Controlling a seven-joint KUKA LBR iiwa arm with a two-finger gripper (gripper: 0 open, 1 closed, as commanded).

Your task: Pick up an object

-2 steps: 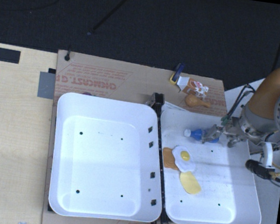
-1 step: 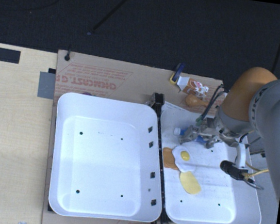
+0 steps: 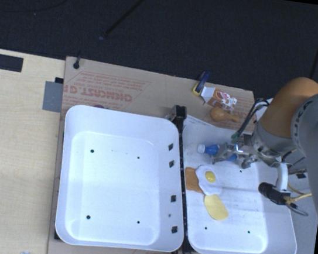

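Claw point(image 3: 233, 154) low in right bin point(image 3: 260, 242), over blue-capped bottle point(image 3: 213, 150) at back wall; finger state: cannot tell. Reach step; next needs firm closure, then lift. Fried-egg toy point(image 3: 209, 178) lies nearby.

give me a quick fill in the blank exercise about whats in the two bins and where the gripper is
1. The toy fried egg lies in the ____ bin as the camera sees it.
2. The gripper is over the far part of the right bin, close to a small ____ and white object.
3. The yellow piece lies on the side of the egg ____ to the camera.
4. The band above the arm's wrist is ____.

Missing words: right; blue; nearer; orange
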